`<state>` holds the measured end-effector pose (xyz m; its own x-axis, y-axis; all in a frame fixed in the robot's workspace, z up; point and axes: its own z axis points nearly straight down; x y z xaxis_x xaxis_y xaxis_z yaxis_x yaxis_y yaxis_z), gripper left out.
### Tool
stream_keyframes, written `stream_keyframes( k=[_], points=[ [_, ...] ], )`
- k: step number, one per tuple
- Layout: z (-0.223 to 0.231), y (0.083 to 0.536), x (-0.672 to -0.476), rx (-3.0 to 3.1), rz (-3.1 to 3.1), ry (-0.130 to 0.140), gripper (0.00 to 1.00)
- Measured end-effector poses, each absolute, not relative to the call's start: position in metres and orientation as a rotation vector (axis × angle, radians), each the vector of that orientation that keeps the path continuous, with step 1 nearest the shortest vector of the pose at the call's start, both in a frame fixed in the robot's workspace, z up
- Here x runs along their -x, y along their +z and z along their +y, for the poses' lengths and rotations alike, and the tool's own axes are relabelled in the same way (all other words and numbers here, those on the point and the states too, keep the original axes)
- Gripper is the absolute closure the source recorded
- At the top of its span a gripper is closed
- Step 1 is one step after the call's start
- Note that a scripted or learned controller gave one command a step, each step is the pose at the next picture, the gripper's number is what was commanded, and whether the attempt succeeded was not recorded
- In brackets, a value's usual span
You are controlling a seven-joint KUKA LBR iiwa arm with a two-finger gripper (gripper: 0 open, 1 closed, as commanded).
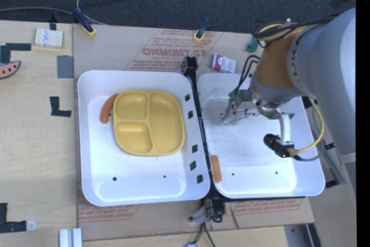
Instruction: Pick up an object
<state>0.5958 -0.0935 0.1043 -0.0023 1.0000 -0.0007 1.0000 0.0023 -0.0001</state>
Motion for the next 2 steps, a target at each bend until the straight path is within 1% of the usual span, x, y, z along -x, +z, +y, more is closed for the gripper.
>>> stream_keyframes(
  k=[1,2],
  points=[
    [-0.094,0.104,-0.596,-2.218,2.224,-0.001,0.0],
    [-0.097,0.085,-0.634,-2.219,2.224,0.002,0.0]
  ],
)
